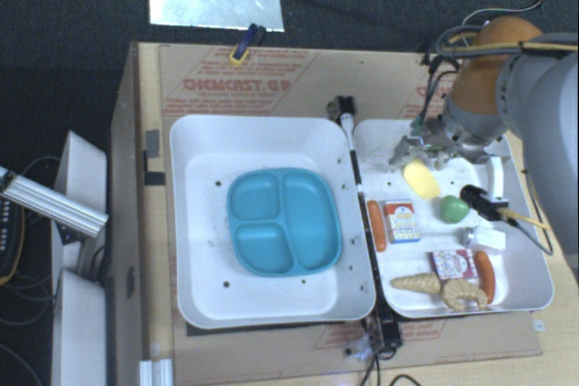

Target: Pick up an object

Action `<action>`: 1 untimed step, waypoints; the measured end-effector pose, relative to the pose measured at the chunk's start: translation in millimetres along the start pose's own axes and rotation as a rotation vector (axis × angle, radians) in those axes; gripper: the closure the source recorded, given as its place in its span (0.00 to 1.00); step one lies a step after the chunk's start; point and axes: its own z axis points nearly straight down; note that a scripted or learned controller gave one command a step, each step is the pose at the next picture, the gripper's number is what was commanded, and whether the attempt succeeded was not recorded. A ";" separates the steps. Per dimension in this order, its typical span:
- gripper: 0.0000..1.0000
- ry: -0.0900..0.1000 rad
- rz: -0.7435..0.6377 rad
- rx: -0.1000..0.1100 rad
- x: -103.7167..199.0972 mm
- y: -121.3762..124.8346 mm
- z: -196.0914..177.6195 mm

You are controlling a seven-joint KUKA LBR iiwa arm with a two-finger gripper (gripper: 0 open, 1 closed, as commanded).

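Lemon-shaped pale yellow plastic toy fruit [421, 180] lies in the upper middle of the right-hand shallow white bin [525, 289], just below the two-finger metal gripper [422, 149]. It looks light, hollow and stiff, with a smooth rounded skin that may slide out of a pinch; my judgement is that the safest hold is across its narrow middle, jaws square to its long axis.

Beside it sit a round green plastic ball-like fruit [453, 210], a small red-and-white printed carton [402, 221] and a thin orange sausage-shaped toy [376, 225] against the bin's left wall. Further down lie a tan ice-cream cone toy [418, 284] and a second small carton [451, 265]. The left white bin [194, 149] holds a blue divided plastic tray [282, 221].

The grey arm with its orange band [496, 39] reaches in from the right, wrist bent downward, gripper hanging low over the bin's upper part, close above the yellow fruit. Whether the claw is open or closed I cannot tell, and nothing is visibly held in it.
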 end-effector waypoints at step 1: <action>0.00 -0.001 0.003 0.002 -7.1 -18.0 0.4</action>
